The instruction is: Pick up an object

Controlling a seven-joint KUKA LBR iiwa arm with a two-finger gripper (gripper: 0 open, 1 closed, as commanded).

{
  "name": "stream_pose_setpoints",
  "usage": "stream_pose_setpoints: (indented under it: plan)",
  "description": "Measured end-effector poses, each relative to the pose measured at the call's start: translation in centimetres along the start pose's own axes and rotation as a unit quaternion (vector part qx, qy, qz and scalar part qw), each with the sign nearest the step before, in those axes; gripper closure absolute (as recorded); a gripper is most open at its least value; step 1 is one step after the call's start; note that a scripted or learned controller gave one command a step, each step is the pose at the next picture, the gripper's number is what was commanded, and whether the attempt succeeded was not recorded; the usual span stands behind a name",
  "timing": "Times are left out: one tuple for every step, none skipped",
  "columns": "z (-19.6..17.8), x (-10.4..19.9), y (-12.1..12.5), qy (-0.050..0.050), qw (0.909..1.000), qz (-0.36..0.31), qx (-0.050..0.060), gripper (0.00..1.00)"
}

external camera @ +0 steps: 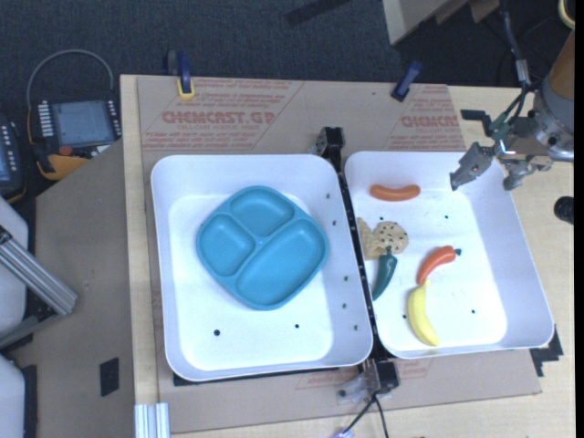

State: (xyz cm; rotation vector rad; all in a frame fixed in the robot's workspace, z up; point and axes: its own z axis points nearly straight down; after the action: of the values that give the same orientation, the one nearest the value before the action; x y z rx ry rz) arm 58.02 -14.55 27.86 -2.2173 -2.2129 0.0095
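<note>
While the hand (494,168) hangs open and empty above the right bin's (520,245) far corner, nothing sits between its fingers. Below lie a sausage (394,191), chili (435,262) and banana (421,314).

I see a bench (137,245) surfaced with printed brown board, bearing two shallow white bins side by side: left bin (182,336) and right bin (511,318), their inner edges touching.
</note>
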Motion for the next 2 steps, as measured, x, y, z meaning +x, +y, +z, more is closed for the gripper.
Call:
stream_pose_setpoints:
  plan:
    - [-0.5, 0.0, 0.2, -0.001, 1.0000, -0.001, -0.005, 0.00]
    - [5.3, 0.7, 0.5, -0.001, 1.0000, -0.001, -0.004, 0.00]
